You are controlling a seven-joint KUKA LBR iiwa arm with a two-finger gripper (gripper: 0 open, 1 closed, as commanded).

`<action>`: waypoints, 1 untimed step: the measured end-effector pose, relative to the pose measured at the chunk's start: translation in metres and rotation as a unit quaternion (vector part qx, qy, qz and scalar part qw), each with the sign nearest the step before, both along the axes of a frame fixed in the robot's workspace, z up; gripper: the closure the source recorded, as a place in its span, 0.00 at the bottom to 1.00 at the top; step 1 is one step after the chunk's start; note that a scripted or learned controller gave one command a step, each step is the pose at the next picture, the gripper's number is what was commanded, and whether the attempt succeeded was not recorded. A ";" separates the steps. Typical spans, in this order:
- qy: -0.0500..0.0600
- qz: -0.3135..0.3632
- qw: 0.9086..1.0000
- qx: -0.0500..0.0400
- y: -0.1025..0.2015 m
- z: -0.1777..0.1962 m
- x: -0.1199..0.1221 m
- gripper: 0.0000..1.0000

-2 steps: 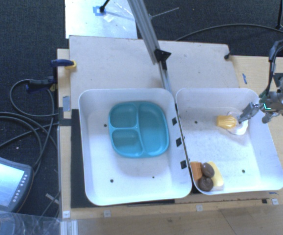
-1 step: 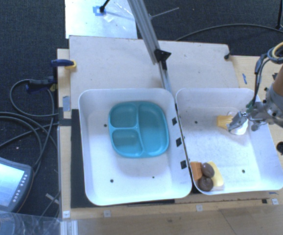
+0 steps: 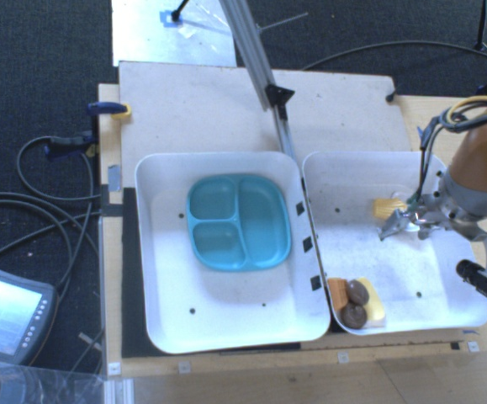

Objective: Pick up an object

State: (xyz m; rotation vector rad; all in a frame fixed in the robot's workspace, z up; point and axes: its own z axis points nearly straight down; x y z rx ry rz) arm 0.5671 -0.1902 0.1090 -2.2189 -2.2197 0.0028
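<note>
I see the table [image 3: 251,112] as a pale board on a light wooden frame, and dark carpet floor [image 3: 33,49] surrounds it. Two shallow white bins rest directly on the table side by side, their inner walls touching: the left bin [image 3: 163,251] and the right bin [image 3: 344,179]. A black mat [image 3: 134,276] shows under the left bin along its left and front edges. On the table's left edge I can make out a blue and yellow clamp [image 3: 108,108]. A slanted metal pole [image 3: 256,53] meets the board just behind the seam between the bins.
</note>
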 end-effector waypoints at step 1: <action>-0.001 0.000 1.000 0.000 0.000 -0.019 0.000 0.00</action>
